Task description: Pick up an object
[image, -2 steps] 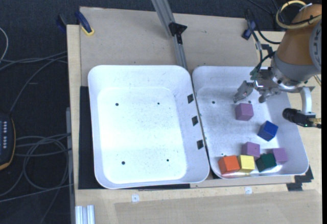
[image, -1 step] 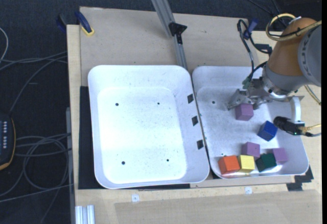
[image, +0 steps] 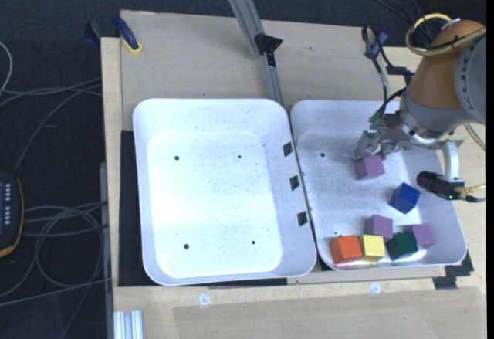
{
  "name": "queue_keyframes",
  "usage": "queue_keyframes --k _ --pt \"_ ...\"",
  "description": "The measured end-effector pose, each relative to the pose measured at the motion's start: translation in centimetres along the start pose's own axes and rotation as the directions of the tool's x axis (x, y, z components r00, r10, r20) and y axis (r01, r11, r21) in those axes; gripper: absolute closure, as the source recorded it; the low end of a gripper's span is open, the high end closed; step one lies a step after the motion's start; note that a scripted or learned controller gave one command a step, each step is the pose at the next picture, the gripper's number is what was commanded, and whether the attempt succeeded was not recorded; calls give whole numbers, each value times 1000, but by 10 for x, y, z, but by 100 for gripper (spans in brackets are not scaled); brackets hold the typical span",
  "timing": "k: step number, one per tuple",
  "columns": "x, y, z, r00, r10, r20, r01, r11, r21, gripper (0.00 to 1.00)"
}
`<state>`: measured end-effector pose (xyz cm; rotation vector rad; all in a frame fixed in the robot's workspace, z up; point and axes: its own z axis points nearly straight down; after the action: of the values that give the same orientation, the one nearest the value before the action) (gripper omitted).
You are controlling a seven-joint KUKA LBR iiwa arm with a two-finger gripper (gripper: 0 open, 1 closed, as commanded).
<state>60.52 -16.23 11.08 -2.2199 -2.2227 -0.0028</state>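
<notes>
My gripper [image: 373, 147] is low over the middle of the right bin [image: 324, 198], and it is open. A purple block [image: 370, 167] lies on the bin floor right under its fingertips, touching or nearly touching them, and I cannot tell which. Nothing is lifted. A blue block [image: 404, 198] sits to the lower right of it. Along the bin's front edge lie an orange block [image: 347, 248], a yellow block [image: 373, 246], a green block [image: 401, 245] and two more purple blocks [image: 379, 225] [image: 422, 234].
The left bin [image: 154, 175] stands beside the right one, with small black clips [image: 294, 182] on the shared rim. A slanted metal rail [image: 247, 13] crosses above the bench at the back. A black cylinder with cables [image: 436, 184] hangs off the wrist near the right wall.
</notes>
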Motion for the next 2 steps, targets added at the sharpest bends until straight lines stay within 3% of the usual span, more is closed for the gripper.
queue_keyframes --k 2 --pt "-1 10 -127 1000 -1 3 1 1000 -8 100"
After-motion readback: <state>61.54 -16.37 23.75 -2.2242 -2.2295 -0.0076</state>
